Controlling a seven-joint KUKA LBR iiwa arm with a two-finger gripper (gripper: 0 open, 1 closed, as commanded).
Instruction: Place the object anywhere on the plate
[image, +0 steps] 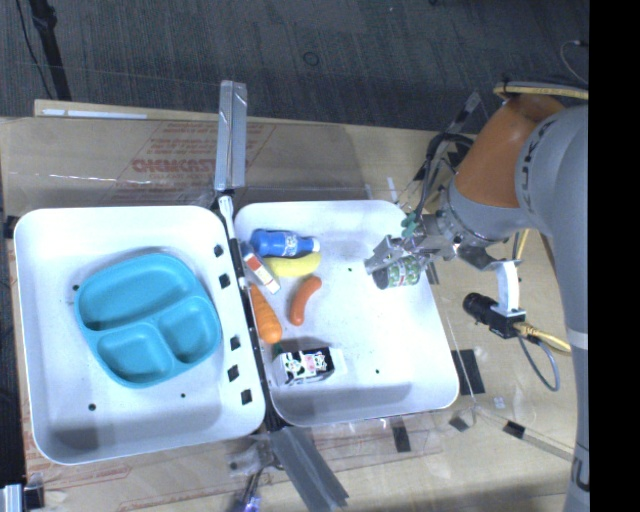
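The two-finger gripper (398, 262) clasped a small green-labelled can (404, 271), partly hidden by its fingers, well apart from the blue three-compartment plastic plate (148, 317).

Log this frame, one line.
gripper: over right bin, something small at tip | plate: left bin, bare | hotdog, banana: untouched

plate (148, 318): blue, three compartments, flat in left bin | object (404, 270): small green-labelled can, at gripper (392, 262), right bin's right edge
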